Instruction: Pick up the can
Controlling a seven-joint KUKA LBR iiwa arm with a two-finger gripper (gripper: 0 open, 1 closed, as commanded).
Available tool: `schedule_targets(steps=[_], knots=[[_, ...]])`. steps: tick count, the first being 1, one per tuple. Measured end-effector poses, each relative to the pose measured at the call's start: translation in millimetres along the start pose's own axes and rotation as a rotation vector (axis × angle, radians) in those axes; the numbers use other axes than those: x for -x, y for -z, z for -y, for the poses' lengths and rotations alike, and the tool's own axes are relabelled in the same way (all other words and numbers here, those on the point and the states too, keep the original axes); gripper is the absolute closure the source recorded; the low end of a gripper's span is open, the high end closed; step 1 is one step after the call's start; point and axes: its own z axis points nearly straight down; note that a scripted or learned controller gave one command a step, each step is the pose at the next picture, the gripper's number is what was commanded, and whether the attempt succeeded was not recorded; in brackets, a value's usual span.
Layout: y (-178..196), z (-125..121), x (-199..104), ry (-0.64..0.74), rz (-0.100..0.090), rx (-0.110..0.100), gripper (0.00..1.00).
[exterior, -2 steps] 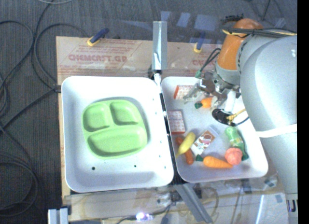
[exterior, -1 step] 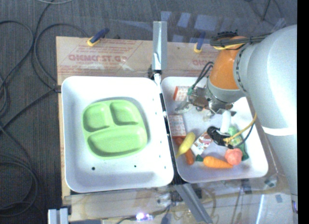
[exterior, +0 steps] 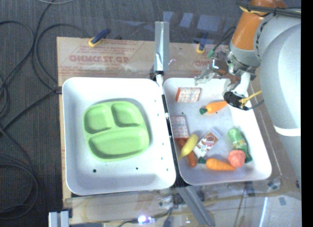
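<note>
Orange-and-white can (exterior: 188, 94) lies on its side in the upper left corner of the right bin (exterior: 217, 90) — just below the gripper (exterior: 208, 73), not touching. Fingers spread apart, nothing between them. Carrot (exterior: 215, 107) lies near the can — lower right.

You get open floor midway down the right bin (exterior: 222, 123) (small, though), hemmed by a carrot (exterior: 215, 107) above and a carton (exterior: 209, 141) below.
</note>
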Motion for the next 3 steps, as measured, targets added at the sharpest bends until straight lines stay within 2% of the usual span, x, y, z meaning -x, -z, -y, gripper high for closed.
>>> schedule_targets(steps=[1, 2, 3], knots=[[80, -1, 1, 0.021, -0.001, -0.001, 0.00], [-58, 27, 5, 0.184, -0.007, 0.020, 0.00], [-71, 2, -14, 0.232, 0.004, -0.001, 0.00]])
